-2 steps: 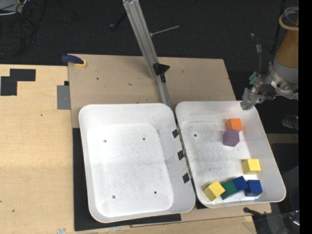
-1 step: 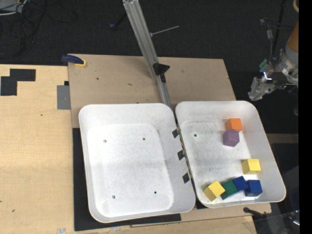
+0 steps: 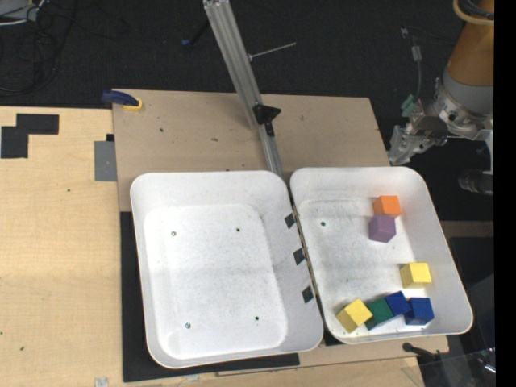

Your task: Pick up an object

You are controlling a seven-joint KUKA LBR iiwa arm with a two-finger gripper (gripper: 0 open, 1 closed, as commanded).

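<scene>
Two white bins (image 3: 153,192) lie side by side; the right holds coloured blocks (image 3: 387,206), well below the claw (image 3: 405,145), whose grip state cannot be told.

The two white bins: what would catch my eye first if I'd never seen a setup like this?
Probably the bright blocks in the right bin: an orange block touching a purple block near its far side, a yellow block alone by the right wall, and a yellow, green and blue cluster in the near corner. Next, the gripper hanging just beyond that bin's far right corner, and a metal rail slanting up behind the bins.
</scene>
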